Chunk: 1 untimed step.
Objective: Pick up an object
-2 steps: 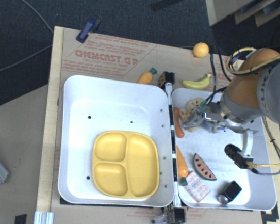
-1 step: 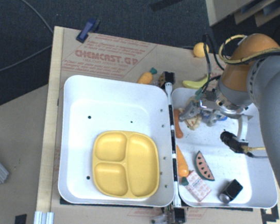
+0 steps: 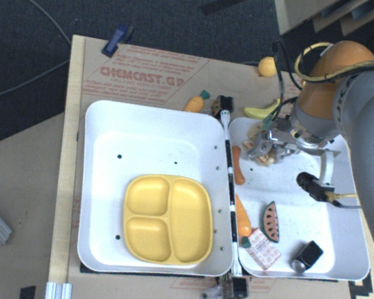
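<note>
The gripper (image 3: 265, 149) hangs low over the right bin (image 3: 352, 233), at about eleven o'clock of that bin. Whether it is apart or together cannot be told from this angle, and nothing can be seen clamped in it. Right under it lies a small tan lump (image 3: 266, 158); whether the two touch is unclear.

A banana (image 3: 261, 111) rests on the bin's rim at twelve o'clock. A reddish stick (image 3: 237, 167) lies along the wall at nine o'clock, with a carrot (image 3: 242, 216) below it at about eight. A watermelon slice (image 3: 271, 221) lies just beside the carrot, toward the middle. A pink and white packet (image 3: 262, 251) sits at seven o'clock and a black block (image 3: 307, 255) at five.

The left bin (image 3: 147, 139) holds a yellow divided plate (image 3: 168, 218) at about five o'clock.
</note>
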Available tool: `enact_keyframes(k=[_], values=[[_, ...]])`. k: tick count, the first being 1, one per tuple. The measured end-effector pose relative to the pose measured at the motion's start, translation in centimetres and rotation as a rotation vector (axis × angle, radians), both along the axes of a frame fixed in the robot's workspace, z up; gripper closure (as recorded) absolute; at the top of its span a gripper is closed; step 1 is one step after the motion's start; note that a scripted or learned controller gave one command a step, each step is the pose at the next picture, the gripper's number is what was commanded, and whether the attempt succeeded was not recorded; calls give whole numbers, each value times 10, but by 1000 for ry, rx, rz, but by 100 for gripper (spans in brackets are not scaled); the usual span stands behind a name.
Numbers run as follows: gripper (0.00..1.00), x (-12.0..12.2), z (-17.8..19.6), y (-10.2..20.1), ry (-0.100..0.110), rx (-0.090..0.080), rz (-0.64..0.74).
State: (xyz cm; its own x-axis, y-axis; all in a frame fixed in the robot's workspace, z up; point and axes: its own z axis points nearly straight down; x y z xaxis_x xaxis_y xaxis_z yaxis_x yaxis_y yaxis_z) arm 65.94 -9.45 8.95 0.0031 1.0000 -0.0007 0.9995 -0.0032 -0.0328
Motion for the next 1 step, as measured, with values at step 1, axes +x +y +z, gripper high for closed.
enact_keyframes(k=[1], values=[[100, -54, 97, 45, -35, 2, 5]])
